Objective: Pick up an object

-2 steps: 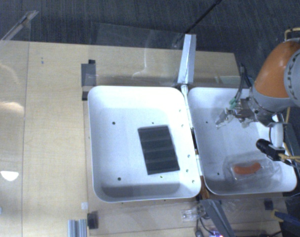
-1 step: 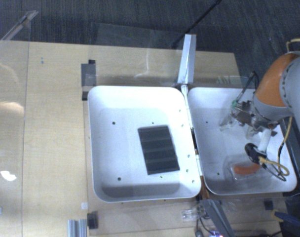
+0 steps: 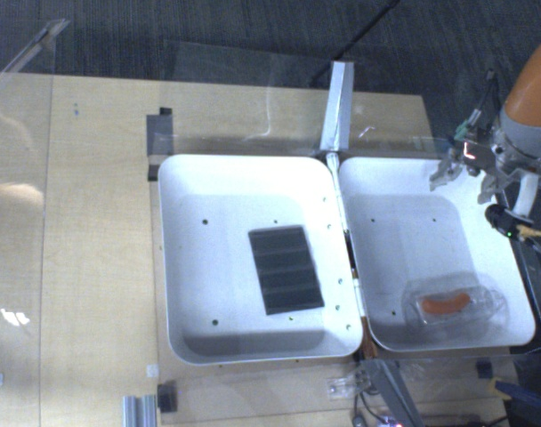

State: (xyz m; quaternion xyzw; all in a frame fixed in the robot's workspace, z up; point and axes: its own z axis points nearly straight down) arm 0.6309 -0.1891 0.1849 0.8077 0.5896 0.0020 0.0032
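Your claw (image 3: 457,163) is hovering over the right bin's (image 3: 391,238) far right corner; whether it is wide or narrow, I cannot tell. The clear packet with an orange item (image 3: 448,304) is lying nearer the camera, its long axis running left-right.

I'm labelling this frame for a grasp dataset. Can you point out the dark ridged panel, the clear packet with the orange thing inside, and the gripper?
dark ridged panel (image 3: 286,269): camera view, middle of its top face.
clear packet (image 3: 448,303): camera view, centre, over the orange piece.
gripper (image 3: 462,169): camera view, between its fingertips.
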